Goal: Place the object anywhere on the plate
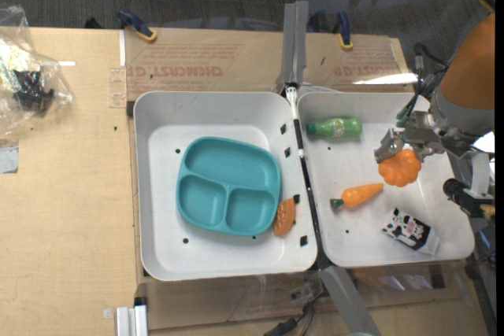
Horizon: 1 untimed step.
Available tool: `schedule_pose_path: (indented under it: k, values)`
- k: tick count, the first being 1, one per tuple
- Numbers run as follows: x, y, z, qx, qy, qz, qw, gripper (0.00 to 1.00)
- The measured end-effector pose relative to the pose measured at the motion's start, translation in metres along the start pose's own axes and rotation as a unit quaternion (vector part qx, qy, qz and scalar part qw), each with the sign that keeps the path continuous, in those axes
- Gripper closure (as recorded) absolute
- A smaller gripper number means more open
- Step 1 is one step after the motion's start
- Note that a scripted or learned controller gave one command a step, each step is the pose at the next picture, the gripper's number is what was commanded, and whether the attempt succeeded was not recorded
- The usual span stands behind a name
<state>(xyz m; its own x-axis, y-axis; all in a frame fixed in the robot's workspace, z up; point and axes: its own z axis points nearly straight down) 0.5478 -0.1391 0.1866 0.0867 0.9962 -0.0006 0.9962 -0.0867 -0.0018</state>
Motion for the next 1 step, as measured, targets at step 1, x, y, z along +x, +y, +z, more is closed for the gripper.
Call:
schedule_pose_path:
  k: [1]
  values:
    - [0.0645,0.0414,-0.0212,0.0,0.0,-0.057,0.9984,1.0]
